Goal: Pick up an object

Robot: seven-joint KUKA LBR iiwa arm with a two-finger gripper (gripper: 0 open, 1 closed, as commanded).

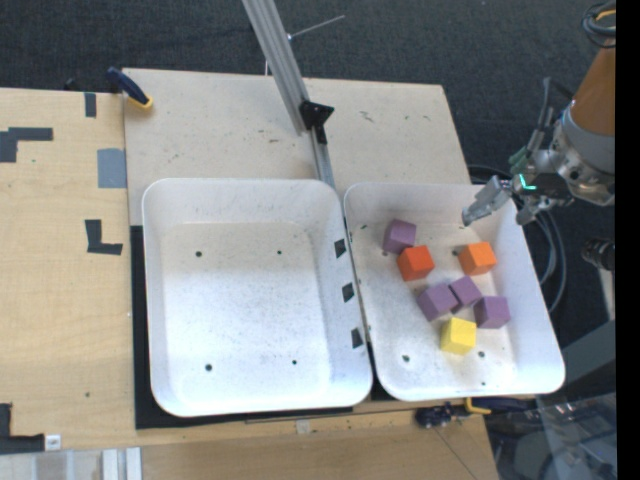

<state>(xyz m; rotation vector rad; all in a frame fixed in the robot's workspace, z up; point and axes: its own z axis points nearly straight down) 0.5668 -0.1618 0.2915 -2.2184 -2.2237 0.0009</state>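
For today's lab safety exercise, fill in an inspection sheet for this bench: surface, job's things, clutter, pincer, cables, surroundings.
Surface: wooden bench bearing left bin and right bin.
Job's things: in the right bin, four purple cubes, two orange cubes and one yellow cube.
Clutter: blue-and-yellow tool on the bench's far side.
Pincer: pincer above the right bin's far right corner, holding nothing seen.
Cables: dark cables beside the arm.
Surroundings: metal rail, dark carpet.

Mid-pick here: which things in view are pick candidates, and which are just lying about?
Job:
- four purple cubes
- two orange cubes
- yellow cube
- right white bin holding them
- gripper

Lying about:
- left white bin
- blue-and-yellow clamp
- grey tape patch
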